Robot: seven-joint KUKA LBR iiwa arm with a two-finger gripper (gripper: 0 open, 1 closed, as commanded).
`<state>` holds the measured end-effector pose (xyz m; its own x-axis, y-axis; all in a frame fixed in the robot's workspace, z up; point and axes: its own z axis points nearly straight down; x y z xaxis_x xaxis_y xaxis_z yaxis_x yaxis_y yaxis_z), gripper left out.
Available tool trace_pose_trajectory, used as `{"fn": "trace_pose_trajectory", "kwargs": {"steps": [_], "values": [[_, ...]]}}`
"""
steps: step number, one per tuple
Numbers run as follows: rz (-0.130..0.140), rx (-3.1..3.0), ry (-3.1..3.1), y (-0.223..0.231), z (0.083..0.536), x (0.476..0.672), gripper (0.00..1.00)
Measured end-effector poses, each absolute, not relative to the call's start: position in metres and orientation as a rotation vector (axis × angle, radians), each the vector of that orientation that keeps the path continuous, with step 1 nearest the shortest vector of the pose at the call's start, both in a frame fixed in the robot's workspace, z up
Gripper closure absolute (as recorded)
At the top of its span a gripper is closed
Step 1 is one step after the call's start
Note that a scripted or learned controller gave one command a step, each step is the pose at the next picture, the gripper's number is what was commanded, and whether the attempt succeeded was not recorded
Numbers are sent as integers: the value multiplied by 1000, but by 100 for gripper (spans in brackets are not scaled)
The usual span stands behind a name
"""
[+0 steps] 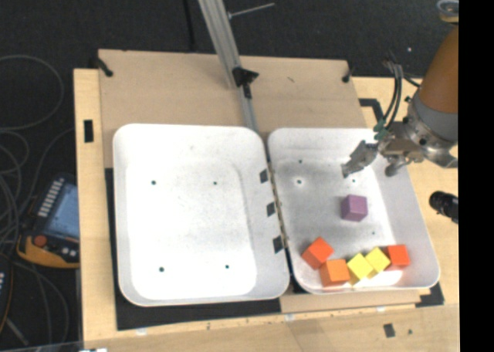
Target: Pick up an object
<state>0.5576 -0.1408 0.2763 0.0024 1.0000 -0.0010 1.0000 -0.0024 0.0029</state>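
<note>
The gripper (376, 159) was positioned above the far part of the right bin (309, 150), fingers parted and nothing held, presumably staged for a descent. The purple cube (354, 208) lay just nearer, apart from the coloured blocks (355, 262) clustered along the near wall. Being cubic, no long axis was evident; its faces sat slightly askew to the bin walls.
</note>
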Motion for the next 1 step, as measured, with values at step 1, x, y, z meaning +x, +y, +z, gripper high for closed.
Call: {"fn": "trace_pose_trajectory", "kwargs": {"steps": [1], "values": [[-8, 2228, 2223, -159, 159, 501, 0]]}}
